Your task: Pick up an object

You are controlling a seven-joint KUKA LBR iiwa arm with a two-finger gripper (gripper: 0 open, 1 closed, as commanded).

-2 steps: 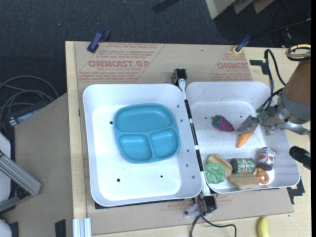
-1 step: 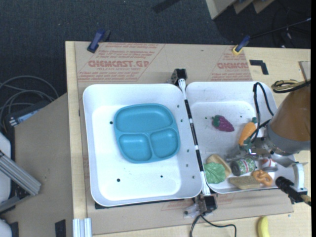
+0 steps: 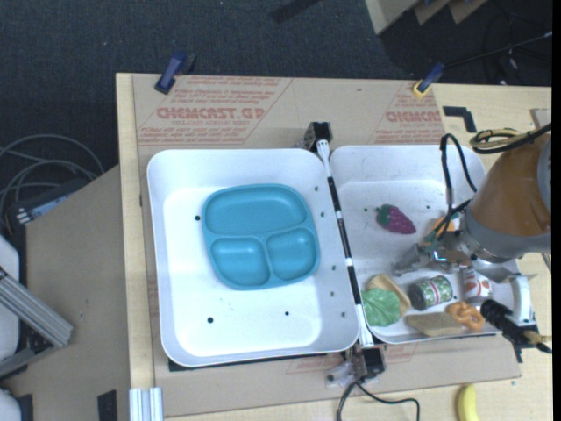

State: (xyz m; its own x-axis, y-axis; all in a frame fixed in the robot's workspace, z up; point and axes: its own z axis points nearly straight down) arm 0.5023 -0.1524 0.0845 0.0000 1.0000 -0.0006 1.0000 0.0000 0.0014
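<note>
While the gripper (image 3: 432,254) hangs low over the right bin (image 3: 368,169), with the grey arm (image 3: 513,204) reaching in from the right edge, the step in hand looks like the approach and descent onto a target, not yet a lift: nothing can be seen caught in the gripper, and whether it is spread or closed cannot be told from this angle, since the wrist and its cabling cover much of it. The candidates all lie in that right bin. A purple toy fruit (image 3: 396,218), perhaps a bunch of grapes, sits by itself toward the far side, apart from the rest. A small can (image 3: 431,291) lies on its side just below the gripper, and near it are a green leafy toy (image 3: 381,308) with a tan bread-like piece (image 3: 387,284) touching it. An orange item (image 3: 463,313) rests on a flat tan piece (image 3: 432,324) by the near wall. The left bin (image 3: 166,235) holds a blue divided plate (image 3: 261,235), well away from the arm. The can seems the likeliest target, being nearest. The next move would call for settling squarely over it, closing across its narrow width so the round side does not roll out, and keeping off the crowded neighbours before rising straight up.
</note>
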